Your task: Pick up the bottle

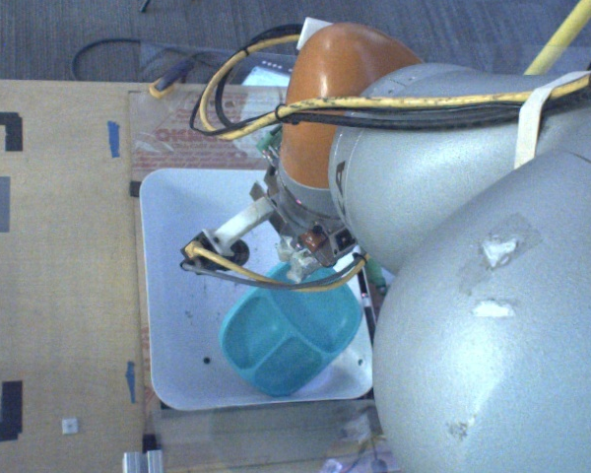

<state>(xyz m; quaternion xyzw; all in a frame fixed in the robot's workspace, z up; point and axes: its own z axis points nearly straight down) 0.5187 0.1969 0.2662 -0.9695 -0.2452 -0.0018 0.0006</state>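
Note:
My arm reaches in from the right and covers much of the white bin. Its orange band sits above the wrist. The gripper hangs low over the middle of the bin, right at the upper rim of a teal divided dish. A yellow-and-black cable loops from the wrist across the bin just above the dish. A small green sliver peeks out beside the arm at the dish's right edge; I cannot tell what it belongs to. The arm hides the bin's right part.
The teal dish fills the bin's front middle. Bare white floor shows along the bin's left side. To the left lies a brown bench board with blue tape marks. Cables and a clear bag lie behind the bin.

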